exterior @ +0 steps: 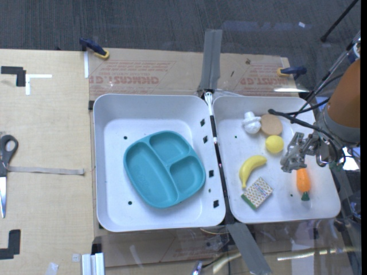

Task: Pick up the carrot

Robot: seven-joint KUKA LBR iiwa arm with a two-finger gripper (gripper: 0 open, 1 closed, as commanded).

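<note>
— Carrot (303, 183): where is it?
— In the right bin (330, 208), near its right wall, green tip toward the front rim.
— And the gripper (292, 162)?
— Just left of the carrot; whether spread or pressed together, I cannot tell.
— Anything crowding it?
— A lemon (274, 144), banana (251, 168) and patterned packet (257, 192) lie farther left, apart.

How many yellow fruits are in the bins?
2, both in the right bin: a lemon near the middle and a banana just below-left of it. None looks hidden.
</note>
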